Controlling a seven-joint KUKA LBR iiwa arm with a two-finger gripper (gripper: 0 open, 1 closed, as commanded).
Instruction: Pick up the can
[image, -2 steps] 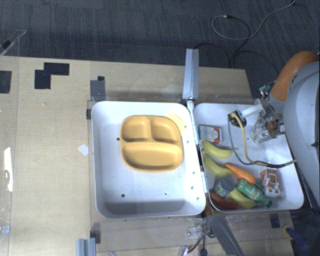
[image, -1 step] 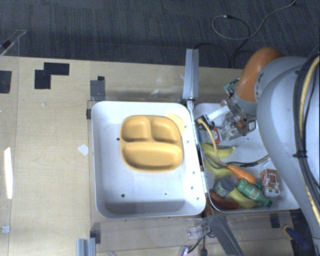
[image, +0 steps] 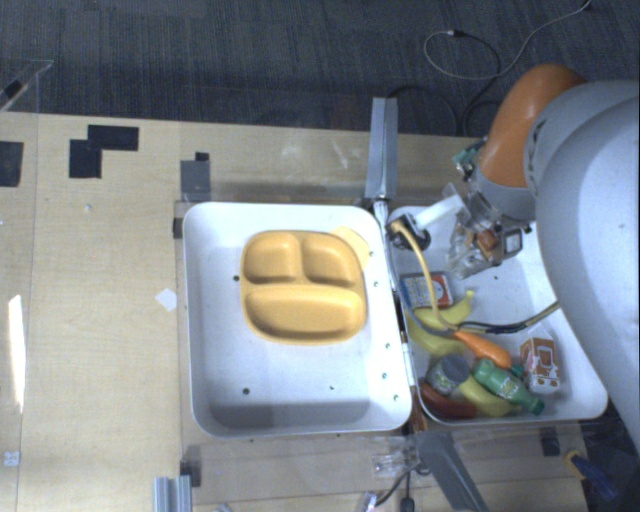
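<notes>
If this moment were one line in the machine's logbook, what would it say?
pincer: over right bin, upper part | can: lying among toy food, lower part, not held | left bin: yellow tray

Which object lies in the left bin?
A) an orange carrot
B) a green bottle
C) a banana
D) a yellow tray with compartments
D: the yellow tray lies in the left bin, while the toy food is piled in the right bin.
</notes>
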